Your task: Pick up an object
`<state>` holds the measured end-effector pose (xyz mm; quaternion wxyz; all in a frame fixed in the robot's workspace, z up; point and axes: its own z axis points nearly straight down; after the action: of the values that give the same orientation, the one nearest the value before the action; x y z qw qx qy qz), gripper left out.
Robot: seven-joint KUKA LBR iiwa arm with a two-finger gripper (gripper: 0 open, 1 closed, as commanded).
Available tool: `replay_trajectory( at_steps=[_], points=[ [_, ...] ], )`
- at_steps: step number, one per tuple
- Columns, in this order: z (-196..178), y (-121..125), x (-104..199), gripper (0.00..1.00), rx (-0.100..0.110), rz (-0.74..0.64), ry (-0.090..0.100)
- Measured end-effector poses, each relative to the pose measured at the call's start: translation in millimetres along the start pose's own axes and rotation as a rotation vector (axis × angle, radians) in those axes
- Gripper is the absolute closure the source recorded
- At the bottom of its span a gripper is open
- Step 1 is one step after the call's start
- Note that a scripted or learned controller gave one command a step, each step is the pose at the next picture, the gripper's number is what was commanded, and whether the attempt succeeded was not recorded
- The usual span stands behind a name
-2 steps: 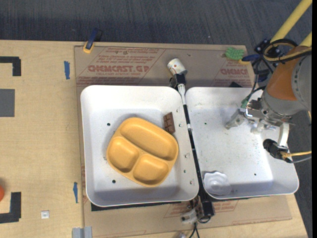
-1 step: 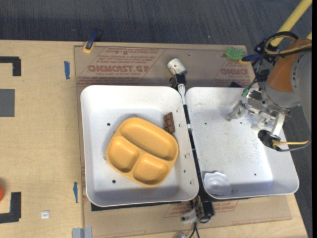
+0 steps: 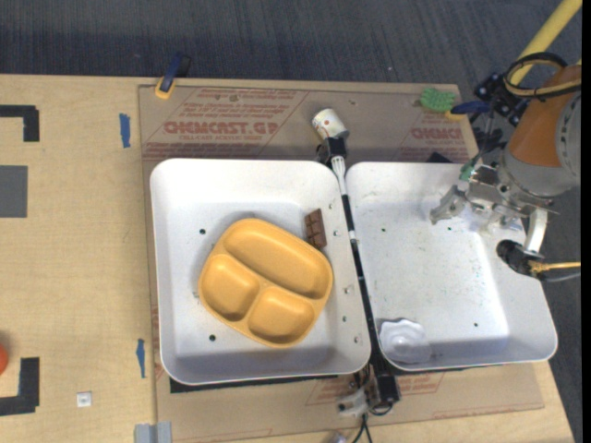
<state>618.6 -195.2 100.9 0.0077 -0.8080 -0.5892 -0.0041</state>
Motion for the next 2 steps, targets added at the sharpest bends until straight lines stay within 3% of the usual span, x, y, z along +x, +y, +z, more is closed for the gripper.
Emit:
replay_trajectory(
  at_steps=[1,2],
  points=[
    [15,21,12,0.0,0.0,-0.12,0.005],
    [5,22,0,1.0,-0.007,-0.114,-0.015]
  ],
)
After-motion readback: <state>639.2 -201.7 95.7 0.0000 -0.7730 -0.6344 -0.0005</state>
